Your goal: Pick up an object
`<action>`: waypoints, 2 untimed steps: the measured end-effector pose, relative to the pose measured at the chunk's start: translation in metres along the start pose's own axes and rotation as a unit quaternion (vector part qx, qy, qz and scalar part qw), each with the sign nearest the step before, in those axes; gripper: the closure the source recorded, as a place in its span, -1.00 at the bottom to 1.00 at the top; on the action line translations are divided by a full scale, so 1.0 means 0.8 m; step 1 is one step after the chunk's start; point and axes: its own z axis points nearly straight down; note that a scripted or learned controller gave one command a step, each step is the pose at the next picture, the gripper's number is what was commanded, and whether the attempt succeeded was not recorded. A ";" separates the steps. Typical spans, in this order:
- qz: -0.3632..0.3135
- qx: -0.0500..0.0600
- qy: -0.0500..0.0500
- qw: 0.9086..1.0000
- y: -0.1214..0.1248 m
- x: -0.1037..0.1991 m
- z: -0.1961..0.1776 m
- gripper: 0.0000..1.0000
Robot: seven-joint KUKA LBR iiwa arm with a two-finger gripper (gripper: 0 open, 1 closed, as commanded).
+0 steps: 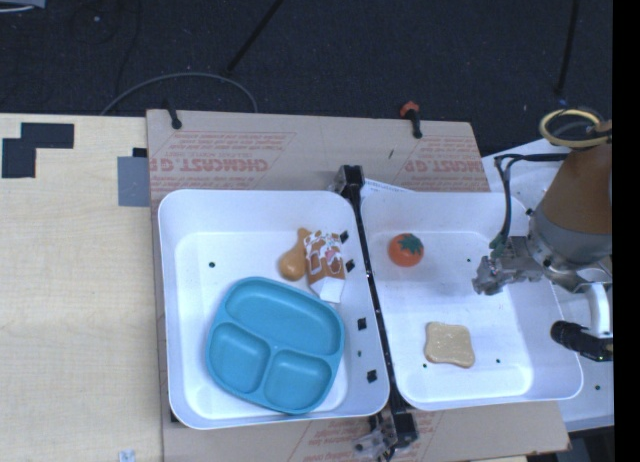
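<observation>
In right bin (560,375): fingers (487,280) at right wall, spread unclear; tomato (405,249) well left, toast (449,345) below-left.

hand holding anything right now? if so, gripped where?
Nothing held. The hand sits over the right bin, apart from the tomato and the bread slice.

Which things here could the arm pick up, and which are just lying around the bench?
For the job: gripper, orange tomato-like ball, toast-shaped piece, brown and white toy, blue divided plate.

Just there: two white bins, cardboard sheet, floor cables.
</observation>
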 end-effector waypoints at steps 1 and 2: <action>-0.004 -0.002 -0.001 1.000 0.004 -0.001 -0.079 1.00; -0.004 -0.001 0.000 1.000 0.005 -0.002 -0.145 1.00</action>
